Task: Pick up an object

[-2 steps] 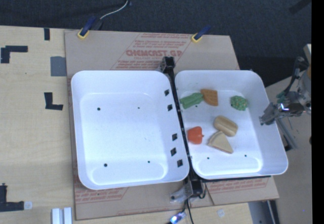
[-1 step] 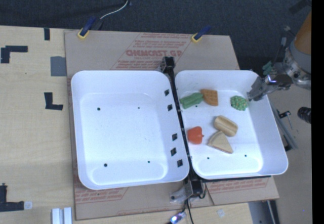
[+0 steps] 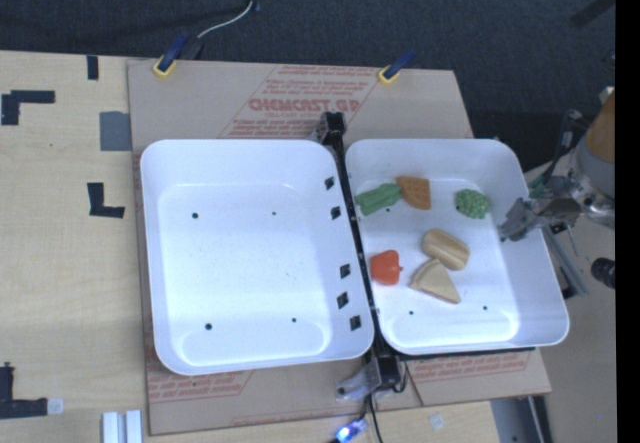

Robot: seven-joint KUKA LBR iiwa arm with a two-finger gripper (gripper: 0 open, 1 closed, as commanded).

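Nearest the camera, along the lower part of the right bin [image 3: 540, 326], lie the pieces easiest to see: a tan wedge [image 3: 437, 282] and, just above it, a rounded tan roll [image 3: 446, 248], the two close together and perhaps touching. Left of them, near the divider between the bins, sits a small red-orange piece [image 3: 386, 267], standing clear of its neighbours. A grasp would go best on a piece with free room on both sides, so the red-orange piece looks a sound choice, though the bin wall beside it may crowd one finger.

Farther up the bin, a green elongated piece [image 3: 379, 198] lies against an orange-brown piece [image 3: 414, 192]; these two touch, so closing on one would likely shove the other. The bumpy green piece [image 3: 472, 202] sits alone toward the right wall and is nearest the gripper [image 3: 520, 221], which hangs at the bin's right edge with nothing between its fingers; how far they are spread cannot be told at this size. That lone green piece appears the shortest reach. The arm should centre over it before descending and come straight down, keeping clear of the bin wall.

The left bin [image 3: 160, 231] sits beside it on the table [image 3: 60, 261].
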